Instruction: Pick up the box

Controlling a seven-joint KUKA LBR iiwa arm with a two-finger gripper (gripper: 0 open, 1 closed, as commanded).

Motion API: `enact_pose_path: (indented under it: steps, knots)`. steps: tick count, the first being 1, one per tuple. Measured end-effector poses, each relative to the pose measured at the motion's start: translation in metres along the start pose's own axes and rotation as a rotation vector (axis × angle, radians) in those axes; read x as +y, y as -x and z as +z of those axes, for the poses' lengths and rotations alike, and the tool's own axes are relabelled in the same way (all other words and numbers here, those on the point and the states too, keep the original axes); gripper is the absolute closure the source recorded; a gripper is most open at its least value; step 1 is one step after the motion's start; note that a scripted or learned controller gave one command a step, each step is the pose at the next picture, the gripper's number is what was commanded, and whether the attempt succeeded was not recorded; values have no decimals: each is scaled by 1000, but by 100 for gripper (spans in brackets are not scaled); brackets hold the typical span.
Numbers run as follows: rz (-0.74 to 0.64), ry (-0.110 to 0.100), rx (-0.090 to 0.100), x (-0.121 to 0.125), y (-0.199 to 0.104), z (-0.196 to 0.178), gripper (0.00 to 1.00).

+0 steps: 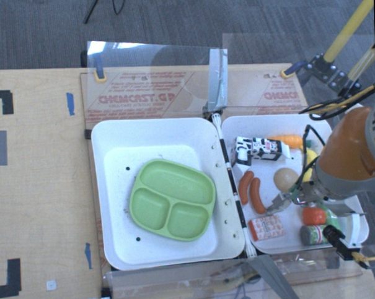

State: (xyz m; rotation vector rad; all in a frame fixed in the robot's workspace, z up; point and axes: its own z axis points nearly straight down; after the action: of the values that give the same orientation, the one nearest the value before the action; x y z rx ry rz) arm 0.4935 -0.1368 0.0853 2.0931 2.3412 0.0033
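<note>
White right bin (357,228), small red-and-white printed box (266,227) lying flat, near front wall

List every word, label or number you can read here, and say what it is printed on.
"CHEMCAST" in red, then letters that look like "GP": clear sheet behind the left bin.
Same red print, cut off and blurred: sheet behind the right bin.
Black-and-white carton, small red-and-white box, green can: print too small to read.

Arm (344,164) — grey body, broad orange band, black and yellow cables alongside.
</note>
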Motion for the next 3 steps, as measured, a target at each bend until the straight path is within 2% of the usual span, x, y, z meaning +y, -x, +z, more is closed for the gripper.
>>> enact_pose_path:
  steps: [1,2,3]
  knots:
    - [37,4,-2,-10,-18,0,0]
    - [148,1,-4,5,-37,0,0]
    - [237,0,-3,53,32,1,0]
